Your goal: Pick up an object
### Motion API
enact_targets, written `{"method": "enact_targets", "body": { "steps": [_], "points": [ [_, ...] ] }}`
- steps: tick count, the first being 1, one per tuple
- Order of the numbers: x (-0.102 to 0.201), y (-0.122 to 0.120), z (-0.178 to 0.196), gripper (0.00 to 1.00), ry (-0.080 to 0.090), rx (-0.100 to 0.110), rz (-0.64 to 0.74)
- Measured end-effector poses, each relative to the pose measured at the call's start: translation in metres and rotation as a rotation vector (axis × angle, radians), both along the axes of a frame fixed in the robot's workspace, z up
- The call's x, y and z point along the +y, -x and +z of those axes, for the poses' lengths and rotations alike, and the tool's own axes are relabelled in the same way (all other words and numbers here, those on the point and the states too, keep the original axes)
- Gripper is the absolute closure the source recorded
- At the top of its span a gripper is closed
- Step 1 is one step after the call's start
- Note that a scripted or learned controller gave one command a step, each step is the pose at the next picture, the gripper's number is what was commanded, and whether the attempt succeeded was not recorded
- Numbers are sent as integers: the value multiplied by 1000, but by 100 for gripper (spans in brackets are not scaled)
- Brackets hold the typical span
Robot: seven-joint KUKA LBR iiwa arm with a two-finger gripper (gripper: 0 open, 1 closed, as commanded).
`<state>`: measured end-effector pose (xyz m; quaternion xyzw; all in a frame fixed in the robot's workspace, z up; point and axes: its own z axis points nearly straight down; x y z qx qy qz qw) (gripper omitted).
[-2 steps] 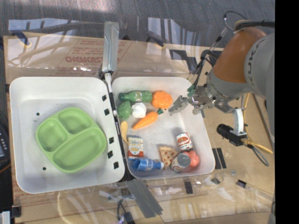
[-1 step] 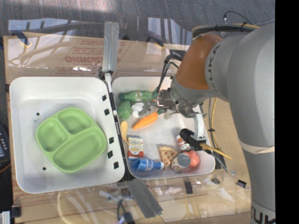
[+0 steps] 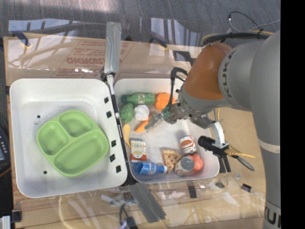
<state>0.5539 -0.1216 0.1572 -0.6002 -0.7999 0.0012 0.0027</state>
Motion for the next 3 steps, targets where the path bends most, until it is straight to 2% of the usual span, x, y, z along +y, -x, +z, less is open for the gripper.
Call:
{"method": "enact_targets", "body": {
  "steps": [1, 2, 3],
  "points": [
    [20, -30, -66, 0, 0, -1, 38],
    [20, -31, -56, 100, 0, -1, 42],
    [125, -16, 36, 100, 0, -6, 18]
  ]
}}
